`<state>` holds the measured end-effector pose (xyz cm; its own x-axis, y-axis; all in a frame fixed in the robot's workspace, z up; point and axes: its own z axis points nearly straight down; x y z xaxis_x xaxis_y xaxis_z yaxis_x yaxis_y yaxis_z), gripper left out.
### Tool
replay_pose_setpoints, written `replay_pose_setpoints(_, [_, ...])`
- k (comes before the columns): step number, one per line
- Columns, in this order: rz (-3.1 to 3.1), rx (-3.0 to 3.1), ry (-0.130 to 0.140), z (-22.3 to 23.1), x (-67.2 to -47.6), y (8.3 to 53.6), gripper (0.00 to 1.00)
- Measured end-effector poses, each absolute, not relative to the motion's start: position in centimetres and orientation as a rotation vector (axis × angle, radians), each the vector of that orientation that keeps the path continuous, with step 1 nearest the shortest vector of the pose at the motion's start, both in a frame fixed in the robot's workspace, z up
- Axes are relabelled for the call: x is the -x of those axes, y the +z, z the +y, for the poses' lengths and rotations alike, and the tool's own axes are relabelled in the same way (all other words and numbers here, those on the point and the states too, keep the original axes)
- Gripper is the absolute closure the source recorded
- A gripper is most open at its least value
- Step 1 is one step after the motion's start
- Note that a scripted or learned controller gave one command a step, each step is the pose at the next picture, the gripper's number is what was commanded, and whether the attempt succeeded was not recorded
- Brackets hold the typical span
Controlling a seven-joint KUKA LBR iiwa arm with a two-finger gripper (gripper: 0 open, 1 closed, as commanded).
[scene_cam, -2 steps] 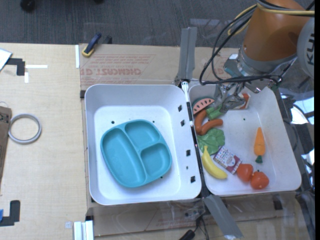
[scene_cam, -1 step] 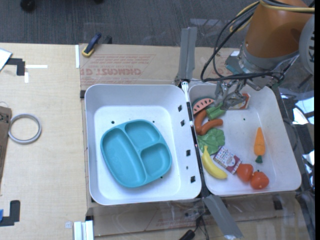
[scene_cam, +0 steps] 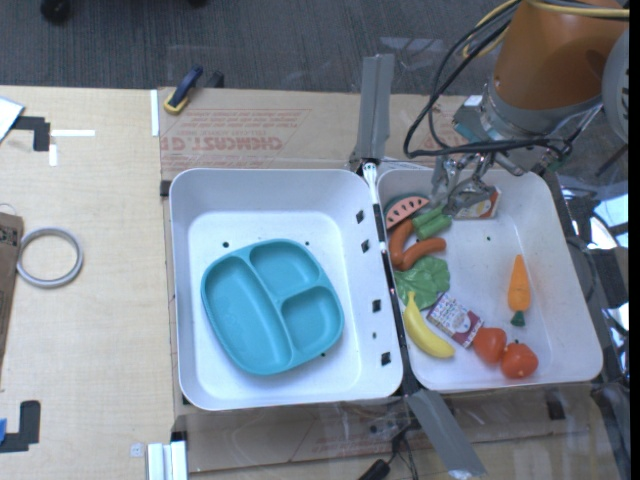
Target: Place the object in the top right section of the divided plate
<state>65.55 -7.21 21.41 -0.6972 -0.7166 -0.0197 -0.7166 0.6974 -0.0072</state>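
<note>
The blue divided plate point(scene_cam: 272, 306) lies flat in the left bin point(scene_cam: 190, 268), a little below the bin's middle, turned at a slant so its three sections fan out; all three sections are bare. The things to pick from are all in the right bin point(scene_cam: 560, 268). Along its left side, from the top down, there is a watermelon slice point(scene_cam: 405, 209), a green pepper or pod point(scene_cam: 432, 224), a reddish sausage point(scene_cam: 408, 248) curving beside it, a leafy green piece point(scene_cam: 425, 278), a yellow banana point(scene_cam: 424, 330) and a small red-and-white packet point(scene_cam: 455, 319) just beside the banana. Two red tomatoes point(scene_cam: 504, 352) sit close together near the bottom edge, and a carrot point(scene_cam: 518, 286) lies alone toward the right wall, well apart from the pile. The gripper point(scene_cam: 462, 190) is low over the top left corner of the right bin, right above the green pod and close to the watermelon slice, with an orange-and-white item half hidden behind it. From here I cannot tell how its jaws stand or whether anything is between them. The arm's orange band point(scene_cam: 560, 43) looms above, cables looping off it. On the bench to the left lies a roll of tape point(scene_cam: 46, 256).
</note>
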Motion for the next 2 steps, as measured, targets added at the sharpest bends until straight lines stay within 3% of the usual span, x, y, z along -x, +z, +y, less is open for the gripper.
replay_pose_setpoints(1, [2.728, 1.545, -0.001, -11.0, -66.0, 44.3, 1.00])
replay_pose_setpoints(2, [2.719, 1.566, 0.003, -5.7, -63.7, 28.9, 1.00])
